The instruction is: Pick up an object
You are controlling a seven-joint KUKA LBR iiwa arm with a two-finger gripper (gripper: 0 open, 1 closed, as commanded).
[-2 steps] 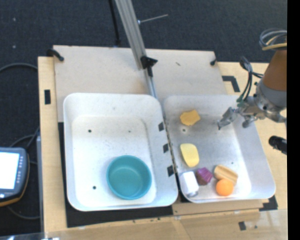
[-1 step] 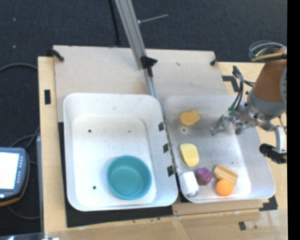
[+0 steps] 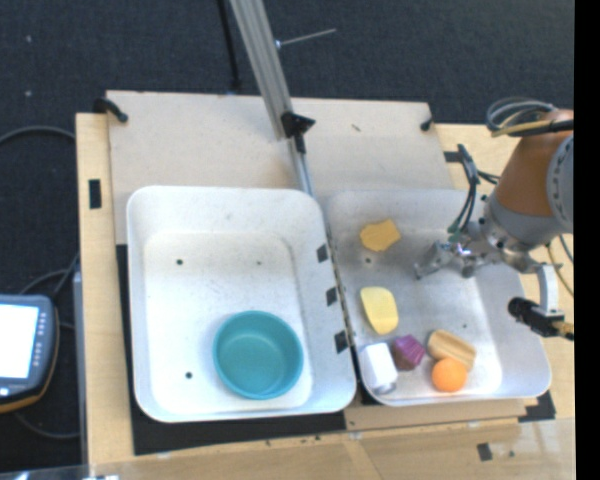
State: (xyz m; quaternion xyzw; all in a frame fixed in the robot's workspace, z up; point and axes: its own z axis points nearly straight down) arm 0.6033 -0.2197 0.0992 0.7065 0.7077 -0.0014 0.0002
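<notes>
The right bin (image 3: 500, 298) holds several small objects. An orange-yellow chunk (image 3: 380, 235) lies near its back left. A pale yellow block (image 3: 380, 310) sits left of centre. Along the front edge are a white cylinder (image 3: 380, 365), a purple piece (image 3: 409, 351), a tan block (image 3: 450, 346) and an orange ball (image 3: 449, 375). My gripper (image 3: 436, 262) hangs over the middle of this bin, pointing left, right of the orange-yellow chunk and apart from it. I see nothing held in it.
A teal bowl (image 3: 259, 354) stands in the front of the left bin (image 3: 180, 228). A slanted metal rail (image 3: 270, 68) runs down to the gap between the bins. Cables (image 3: 525, 115) loop around the arm's wrist at the right.
</notes>
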